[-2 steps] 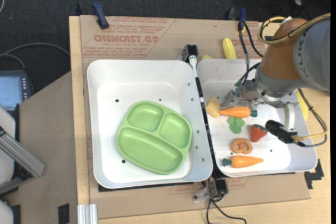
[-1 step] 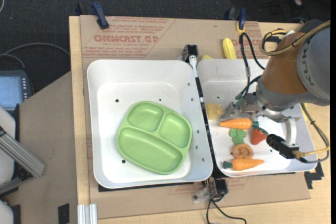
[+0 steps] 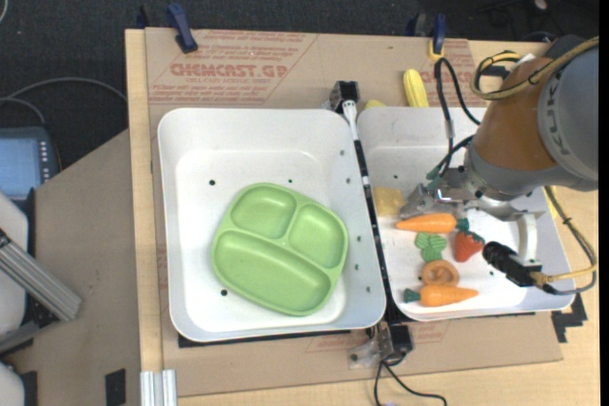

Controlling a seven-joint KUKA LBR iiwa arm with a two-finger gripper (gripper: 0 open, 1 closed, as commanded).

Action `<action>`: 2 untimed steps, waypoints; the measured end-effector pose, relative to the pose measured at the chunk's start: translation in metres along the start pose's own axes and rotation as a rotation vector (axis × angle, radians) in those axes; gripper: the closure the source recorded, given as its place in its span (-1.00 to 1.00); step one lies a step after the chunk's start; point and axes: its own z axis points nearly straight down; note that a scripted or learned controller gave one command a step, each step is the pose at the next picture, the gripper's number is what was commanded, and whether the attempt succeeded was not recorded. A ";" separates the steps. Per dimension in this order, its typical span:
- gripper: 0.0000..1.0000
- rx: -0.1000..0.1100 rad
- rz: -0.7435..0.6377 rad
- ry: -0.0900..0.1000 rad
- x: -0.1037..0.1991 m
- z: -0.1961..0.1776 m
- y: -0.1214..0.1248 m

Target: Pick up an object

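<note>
Nearest the camera, a toy carrot [image 3: 447,296] lies along the near edge of the right bin [image 3: 544,297], its tip pointing right. Just beyond it sits a small round orange-brown piece [image 3: 439,273], and beyond that a green leafy toy [image 3: 431,244] and a red strawberry-like toy [image 3: 466,246], the two side by side. A second carrot [image 3: 426,223] lies crosswise a little farther back, touching the green toy's far side. A pale yellow piece [image 3: 387,200] rests farther still, close to the bin's left wall. The gripper [image 3: 430,197] hangs low over this cluster, just above the second carrot, reaching in from the right on the grey arm with its orange band [image 3: 514,133]; whether it is wide or closed I cannot tell, as the metal parts blur together, and nothing shows clearly held. In the left bin [image 3: 181,204] a light green divided plate [image 3: 280,247] lies tilted toward the near right corner. A yellow corn cob [image 3: 415,88] lies on the cardboard-covered bench [image 3: 238,62] beyond the right bin.
</note>
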 end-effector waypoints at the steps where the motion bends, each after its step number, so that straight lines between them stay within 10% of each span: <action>1: -1.00 0.007 0.000 0.002 0.014 0.000 -0.077; 2: 1.00 -0.006 0.001 -0.003 0.013 -0.011 -0.072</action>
